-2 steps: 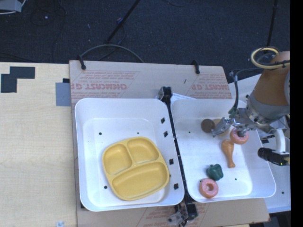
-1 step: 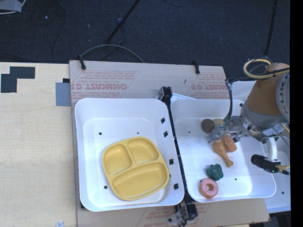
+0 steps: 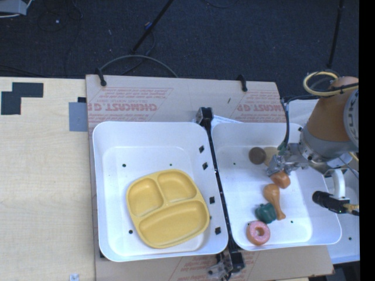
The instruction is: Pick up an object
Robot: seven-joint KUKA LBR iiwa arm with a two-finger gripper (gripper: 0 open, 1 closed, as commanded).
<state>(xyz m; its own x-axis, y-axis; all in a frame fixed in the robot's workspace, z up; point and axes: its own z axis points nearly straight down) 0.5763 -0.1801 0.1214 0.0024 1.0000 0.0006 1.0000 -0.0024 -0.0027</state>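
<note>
Several toys by gripper (image 3: 279, 167), donut (image 3: 258, 232), yellow tray (image 3: 169, 208)

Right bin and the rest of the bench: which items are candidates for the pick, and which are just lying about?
Pick candidates, all in the right bin:
- orange piece at the hand
- brown ball
- orange drumstick
- green toy
- pink donut

Lying about:
- yellow tray in the left bin
- cardboard under the bins
</note>
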